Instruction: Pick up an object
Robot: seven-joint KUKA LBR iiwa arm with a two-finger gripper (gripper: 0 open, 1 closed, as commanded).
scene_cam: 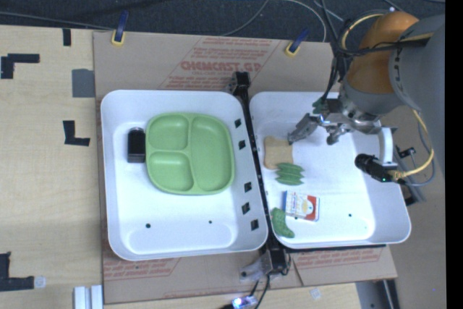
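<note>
— Where is your pincer, and what has it got?

— My pincer [316, 131] hangs over the upper part of the right bin [376, 224]. My two fingers [301, 131] stand apart, open, with nothing between them; I see only the white floor of the bin under them.

— What lies nearest?

— Just beside my left fingertip, toward the divider, a tan square piece [277, 152] lies flat, something like a slice of bread. I am close to it but not touching it. Just below that, a little farther from me, is a green leafy piece [290, 173], touching the tan one's lower edge or nearly so.

— And farther out?

— Lower in the same bin, well below my fingers, a small white box with red and blue print [300, 205] lies flat. Beside its lower left corner, against the bin wall, is a darker green object [281, 222]; I cannot tell what it is.

— Beyond the divider?

— The left bin [116, 177] holds a light green plate with three compartments [190, 153], well apart from me. Touching its far edge, or just beside it, is a small black block [135, 144].
</note>
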